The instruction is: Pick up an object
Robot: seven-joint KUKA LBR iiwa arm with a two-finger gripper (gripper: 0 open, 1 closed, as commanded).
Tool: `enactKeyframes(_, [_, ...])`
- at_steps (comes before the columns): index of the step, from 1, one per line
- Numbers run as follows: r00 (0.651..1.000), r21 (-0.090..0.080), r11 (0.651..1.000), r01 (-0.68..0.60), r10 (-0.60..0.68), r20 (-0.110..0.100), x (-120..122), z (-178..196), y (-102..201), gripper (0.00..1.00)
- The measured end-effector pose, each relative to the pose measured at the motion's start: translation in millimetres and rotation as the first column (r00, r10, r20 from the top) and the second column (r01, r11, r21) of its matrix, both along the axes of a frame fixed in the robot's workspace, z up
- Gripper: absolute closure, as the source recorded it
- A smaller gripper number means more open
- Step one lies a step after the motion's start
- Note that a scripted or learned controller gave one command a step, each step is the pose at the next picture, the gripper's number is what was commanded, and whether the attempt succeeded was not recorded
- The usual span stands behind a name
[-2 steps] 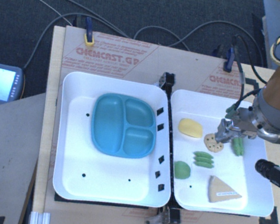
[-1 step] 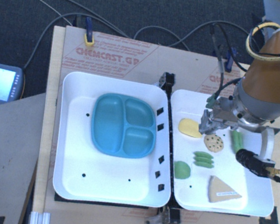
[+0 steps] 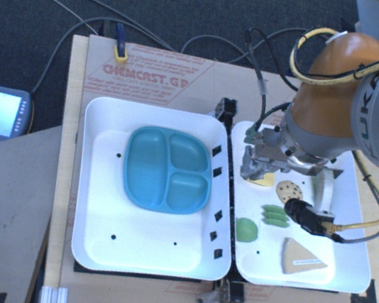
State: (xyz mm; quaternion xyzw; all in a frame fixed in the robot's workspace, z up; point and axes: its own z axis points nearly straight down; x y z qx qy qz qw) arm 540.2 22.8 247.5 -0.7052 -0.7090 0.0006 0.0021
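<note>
- Nearest my camera is the front rim of the right bin (image 3: 297, 282), a shallow white tray of smooth plastic. I'll use this bin as my landmark for everything else.
- In its front corner lies a tan wedge (image 3: 303, 258), triangular, matte, like a slice of bread or cheese.
- Toward the bin's left wall sits a round green piece (image 3: 246, 229), smooth and domed. Just behind it, nearer the middle, lies a green pod (image 3: 276, 216), long and ridged, its long axis running roughly left to right.
- Behind the pod is a speckled cookie (image 3: 286, 191), flat and round, and beside that a yellow piece (image 3: 262, 179), partly hidden under the tool.
- The gripper (image 3: 258, 163) hangs over the rear left part of the bin, directly above the yellow piece. From this angle I cannot tell how far its jaws are parted, and I see nothing held in them.
- My judgement: the yellow piece is the likely target, straight below the tool, so the move is mostly a descent. The cookie lies just to the gripper's front right and could be nudged.
- Left of the landmark bin, touching along the shared wall, is the left bin (image 3: 88, 238), holding a blue divided plate (image 3: 168, 170), glossy, with three compartments.
</note>
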Motion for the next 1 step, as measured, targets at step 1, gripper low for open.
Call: enactKeyframes(1, [1.0, -0.001, 1.0, 0.0, 0.0, 0.005, 13.1, -3.5, 60.9, 1.0])
